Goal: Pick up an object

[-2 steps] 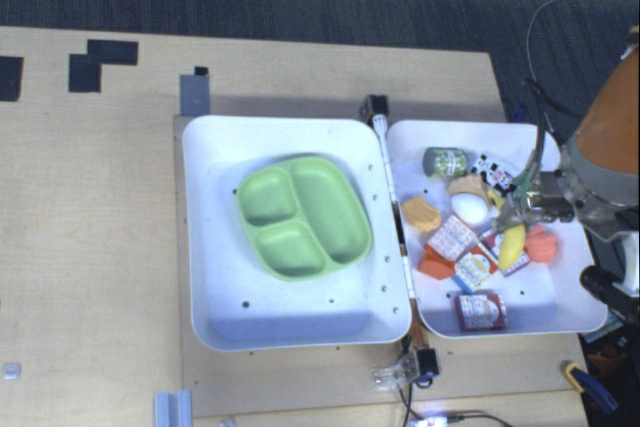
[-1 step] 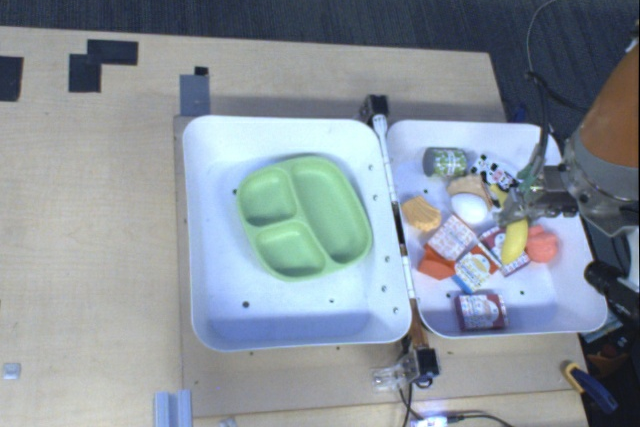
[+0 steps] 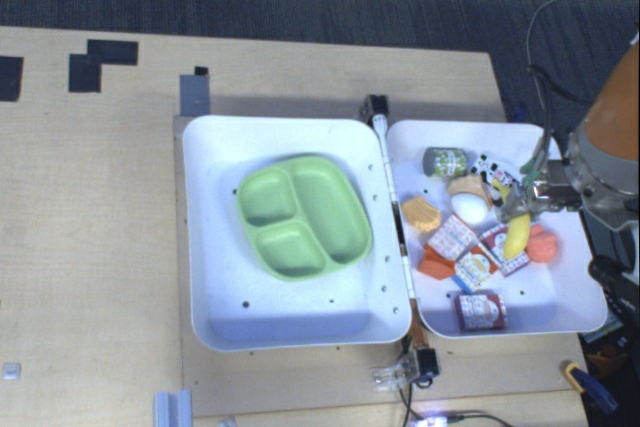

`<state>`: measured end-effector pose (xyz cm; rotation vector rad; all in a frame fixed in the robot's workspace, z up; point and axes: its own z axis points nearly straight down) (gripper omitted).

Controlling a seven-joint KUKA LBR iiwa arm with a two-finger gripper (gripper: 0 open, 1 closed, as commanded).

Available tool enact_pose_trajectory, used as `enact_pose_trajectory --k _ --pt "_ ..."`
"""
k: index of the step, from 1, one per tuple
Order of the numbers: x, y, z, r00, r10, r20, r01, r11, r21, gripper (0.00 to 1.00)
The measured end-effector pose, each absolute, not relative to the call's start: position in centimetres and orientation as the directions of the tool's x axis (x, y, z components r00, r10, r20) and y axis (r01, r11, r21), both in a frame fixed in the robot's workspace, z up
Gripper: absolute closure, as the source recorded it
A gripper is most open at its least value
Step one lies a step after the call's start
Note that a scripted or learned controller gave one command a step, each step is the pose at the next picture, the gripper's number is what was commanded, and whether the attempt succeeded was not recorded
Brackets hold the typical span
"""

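Just above the banana point(image 3: 517, 235) hang the jaws point(image 3: 527, 198) — whether parted or clenched, I cannot tell. Around it in the right bin point(image 3: 570, 310) lie an egg point(image 3: 468, 209), a can point(image 3: 446, 161) and small packets point(image 3: 452, 239) — the left bin point(image 3: 210, 215) holds a green tray point(image 3: 302, 215).

2 white bins point(image 3: 215, 315); 1 green tray point(image 3: 300, 215); 1 banana point(image 3: 517, 237); 1 egg point(image 3: 468, 209); 1 can point(image 3: 446, 161).

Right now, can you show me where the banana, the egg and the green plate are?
banana point(image 3: 517, 235), camera view, middle of its yellow body.
egg point(image 3: 469, 209), camera view, top of the white shell.
green plate point(image 3: 330, 200), camera view, its biggest compartment.
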<state>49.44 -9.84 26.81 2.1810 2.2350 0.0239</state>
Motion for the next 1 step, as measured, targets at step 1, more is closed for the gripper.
enact_pose_trajectory --k 1 --pt "49.6 -9.76 27.88 -0.031 1.0 -0.003 0.999 0.031 0.029 1.0"
